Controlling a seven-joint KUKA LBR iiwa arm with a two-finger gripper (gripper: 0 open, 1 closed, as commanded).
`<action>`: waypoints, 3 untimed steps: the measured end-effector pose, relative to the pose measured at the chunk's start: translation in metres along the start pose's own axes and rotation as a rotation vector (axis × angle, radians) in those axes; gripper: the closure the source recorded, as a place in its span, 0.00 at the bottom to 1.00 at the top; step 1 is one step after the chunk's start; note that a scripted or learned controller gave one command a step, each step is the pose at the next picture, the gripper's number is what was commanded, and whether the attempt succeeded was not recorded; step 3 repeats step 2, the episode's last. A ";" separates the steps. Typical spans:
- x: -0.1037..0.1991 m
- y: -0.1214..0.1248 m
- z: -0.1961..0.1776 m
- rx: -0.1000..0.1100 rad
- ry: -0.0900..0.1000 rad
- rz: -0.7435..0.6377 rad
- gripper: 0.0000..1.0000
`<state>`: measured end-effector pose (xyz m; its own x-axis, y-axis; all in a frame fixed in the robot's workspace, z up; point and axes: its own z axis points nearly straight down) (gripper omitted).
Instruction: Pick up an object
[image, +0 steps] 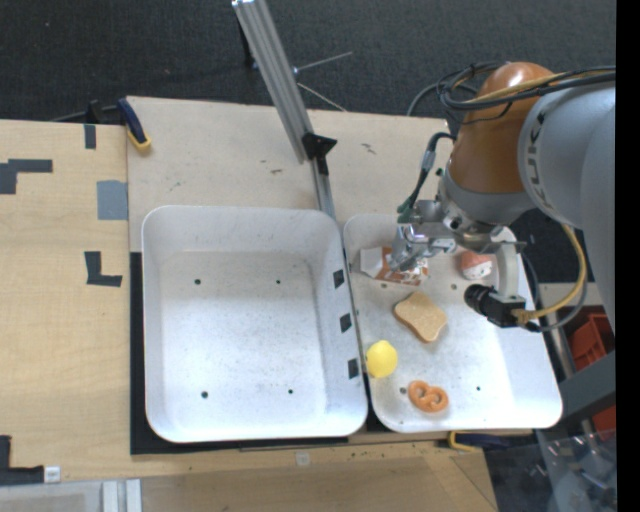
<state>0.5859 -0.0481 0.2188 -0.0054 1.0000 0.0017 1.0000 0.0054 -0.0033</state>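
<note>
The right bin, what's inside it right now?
The right bin holds a bread slice, a lemon, a pretzel, and a red-white packet partly covered by the gripper.

Robot lab, arm (520, 130), twin white bins (240, 420)

Two white bins sit side by side, left bin (160, 300) and right bin (520, 385). The right one holds five items: one bread slice (421, 318), one lemon (381, 358), one pretzel (428, 397), one red-and-white packet (385, 264) (partly under the arm), and one pinkish piece (474, 265) I cannot identify.
</note>
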 end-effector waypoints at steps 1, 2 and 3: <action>0.060 -0.014 0.002 0.001 0.000 -0.002 1.00; 0.117 -0.040 0.006 0.001 0.000 -0.002 1.00; 0.117 -0.040 0.006 0.001 0.000 -0.002 1.00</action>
